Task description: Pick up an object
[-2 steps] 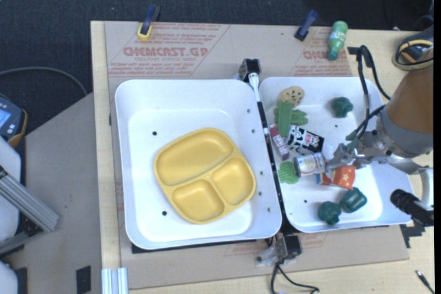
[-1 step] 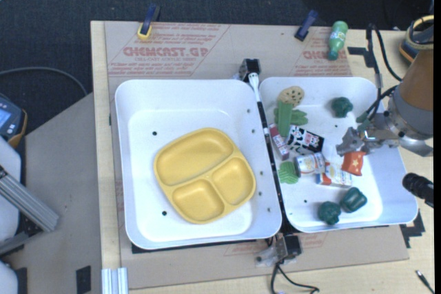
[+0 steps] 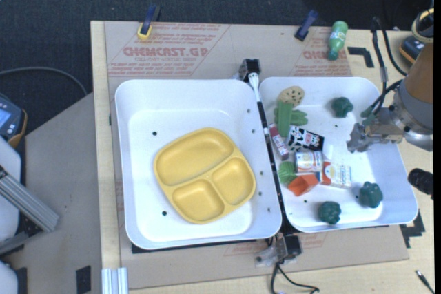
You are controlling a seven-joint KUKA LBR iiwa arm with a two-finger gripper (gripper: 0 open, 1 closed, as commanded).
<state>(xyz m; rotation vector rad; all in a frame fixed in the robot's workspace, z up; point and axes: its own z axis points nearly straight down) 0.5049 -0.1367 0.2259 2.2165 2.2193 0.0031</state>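
- Nearest the camera, at about 5 o'clock of the right bin [image 3: 396, 206], a dark green broccoli piece [image 3: 329, 212] lies close to the front rim, and a second broccoli-like piece [image 3: 370, 195] lies at about 4 o'clock, near the right rim.
- Near the middle of this bin there is a cluster of small objects, touching or almost touching each other: an orange-red piece [image 3: 302, 184] beside a small green piece [image 3: 286, 173], a white packet with red print [image 3: 337, 175], a small jar with a pale label [image 3: 308, 161], and a black-and-white carton [image 3: 304, 140].
- At the left bin [image 3: 131, 148], a yellow tray with three compartments [image 3: 204, 175] sits flat and fills most of the floor.
- At 3 o'clock of the right bin, the gripper [image 3: 360, 139] is over bare white floor, apart from the cluster on its left; I cannot tell if its fingers are spread or pressed together, and I see no object between them.
- Farther away, at 11 o'clock of the right bin, a long green vegetable [image 3: 284, 116] lies below a round cookie with dark spots [image 3: 293, 94].
- At 1 o'clock a third dark green piece [image 3: 340, 106] lies alone.
- Beyond the bins, on the brown board [image 3: 172, 51], a green bottle [image 3: 337, 40] lies, and two clamps [image 3: 147, 22] hold the far edge.
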